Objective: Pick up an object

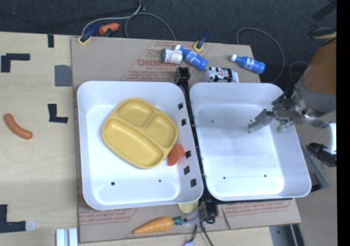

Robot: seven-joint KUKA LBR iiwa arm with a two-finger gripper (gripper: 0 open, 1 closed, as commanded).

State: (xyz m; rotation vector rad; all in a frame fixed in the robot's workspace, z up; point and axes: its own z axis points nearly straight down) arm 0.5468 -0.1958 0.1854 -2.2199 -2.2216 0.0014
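A yellow divided plate (141, 132) lies in the left bin (93, 185). A small orange-red piece (175, 155) rests against the plate's lower right edge. My gripper (266, 127) hangs over the right bin (240, 185), near its upper right corner and far from the plate. Its two fingers are spread open, one finger (258, 123) pointing left, and nothing sits between them. The grey wrist with the orange band (322, 75) comes in from the right.
Behind the bins lie two small blue bottles (194, 59) (249, 64), a white bottle (172, 55) and a dark packet (221, 75). A toy carrot (154, 226) lies in front. A sausage (17, 126) sits on the bench at far left.
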